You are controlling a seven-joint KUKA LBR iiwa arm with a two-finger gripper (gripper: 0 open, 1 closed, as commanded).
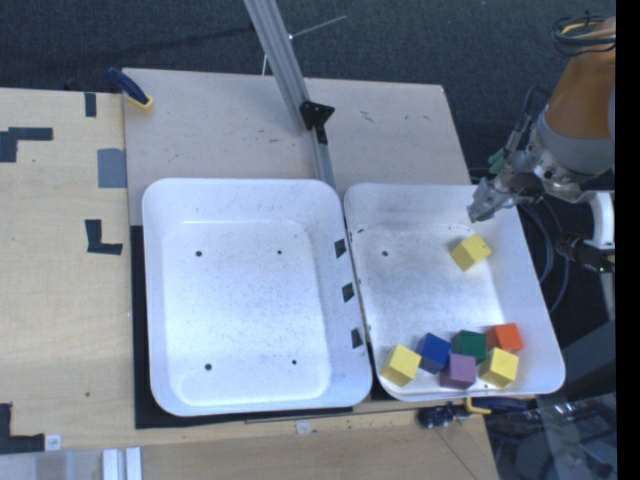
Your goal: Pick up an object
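Yellow cube: lies alone in the upper part of the right bin, tilted so that its edges run at an angle to the bin walls, near the far right corner. It rests on the bin floor and nothing grips it.

Gripper: sits just above and slightly right of that yellow cube in the view, over the right bin's far right corner, close to the rim. Whether it touches the bin cannot be told. It appears as a small grey cluster, and the state of its closing parts cannot be told at this sharpness. No object is seen in it.

Arm: enters from the right edge of the view. The orange band sits uppermost at the right, the grey wrist section below it, and the tool end slants down and to the left toward the bin. Cables run along the wrist.

Other contents of the right bin: a group of cubes along the near wall, touching or nearly touching one another. From left to right: a second yellow block, a blue cube, a purple cube, a green cube, a third yellow piece and an orange cube.

Left bin: stands just beside the right bin, their rims meeting along the middle.

Markings: no brand, label or legible writing can be made out on the bins, the cubes or the arm.
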